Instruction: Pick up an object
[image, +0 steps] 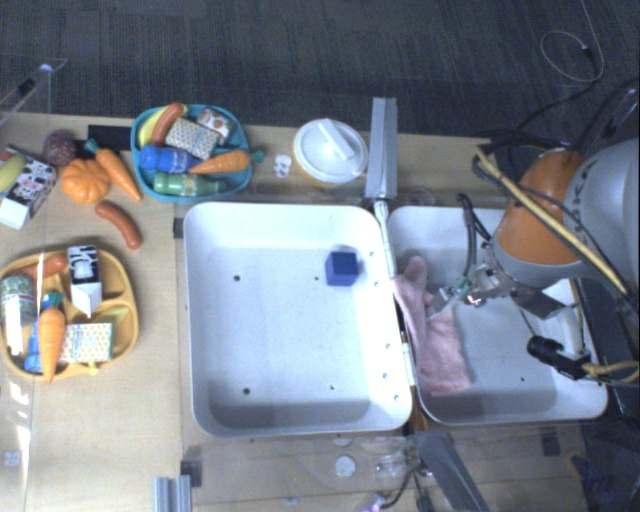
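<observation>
The surface (290, 470) carries two shallow white bins side by side. The left bin (250, 400) holds a small blue cube (342, 267) near its upper right corner, apart from the walls. The right bin (520, 400) holds a pink cloth (435, 340) lying crumpled along its left wall, running from about the middle of that wall toward the near edge. My arm (560, 215), grey with its orange band, reaches in from the right over the right bin, and my gripper (462, 292) sits low at the cloth's upper right edge; it may be touching the fabric, but the view is too cluttered there for me to tell how it is set or whether anything is caught in it. Off to the left of the bins stand a yellow tray (125, 320) and a blue bowl (240, 180) of toy food, and a white lid (330, 148) lies behind the left bin.
</observation>
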